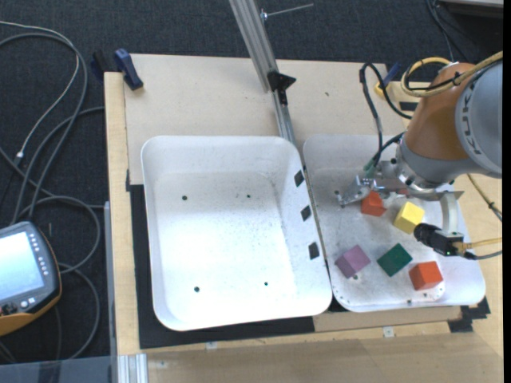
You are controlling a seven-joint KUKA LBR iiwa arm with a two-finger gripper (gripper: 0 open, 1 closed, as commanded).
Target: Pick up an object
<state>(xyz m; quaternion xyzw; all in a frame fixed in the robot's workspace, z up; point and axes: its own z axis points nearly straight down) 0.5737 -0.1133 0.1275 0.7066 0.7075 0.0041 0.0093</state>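
Over in the right bin (471, 282) the tool (369, 191) sits low at the red block (372, 205), whether gripping it I cannot tell, while yellow (409, 216), purple (352, 260), green (394, 259) and orange (425, 275) blocks crowd toward five o'clock, leaving the speckled left bin (160, 166) roomy.

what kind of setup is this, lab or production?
Most likely a robotics lab bench for grasping trials. A grey and orange arm reaches over two shallow white bins, the right bin holding small coloured blocks. Loose cables and a teach pendant lie on dark carpet beside the bench.
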